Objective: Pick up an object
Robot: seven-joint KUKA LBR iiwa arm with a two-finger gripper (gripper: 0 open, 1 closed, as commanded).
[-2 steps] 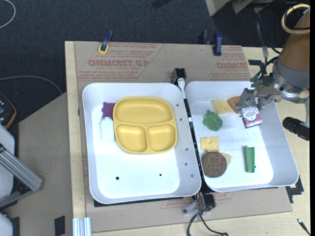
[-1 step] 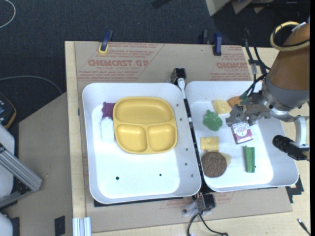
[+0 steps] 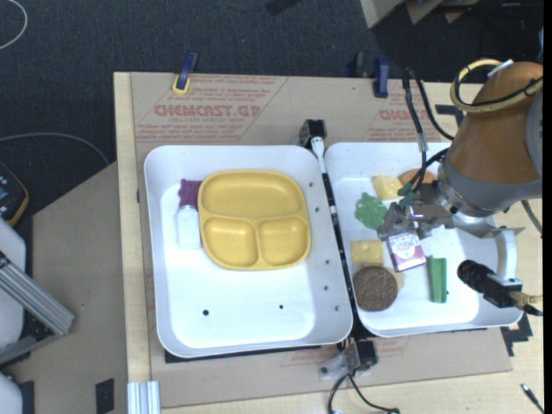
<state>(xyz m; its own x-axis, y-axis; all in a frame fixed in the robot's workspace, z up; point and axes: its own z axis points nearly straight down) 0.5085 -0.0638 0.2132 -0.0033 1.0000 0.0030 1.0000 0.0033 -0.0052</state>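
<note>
Several small items are lying in the right bin (image 3: 483,316), and the gripper (image 3: 405,224) is hovering over the purple packet (image 3: 405,251) there; finger state is unclear to me, so descending and gripping probably come next

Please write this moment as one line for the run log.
arm: over right bin | gripper: above pink packet, grasp unclear | yellow tray: left bin

Glossy yellow plastic tray (image 3: 254,216); smooth white plastic bins (image 3: 250,322); matt cardboard bench (image 3: 138,231).
</note>
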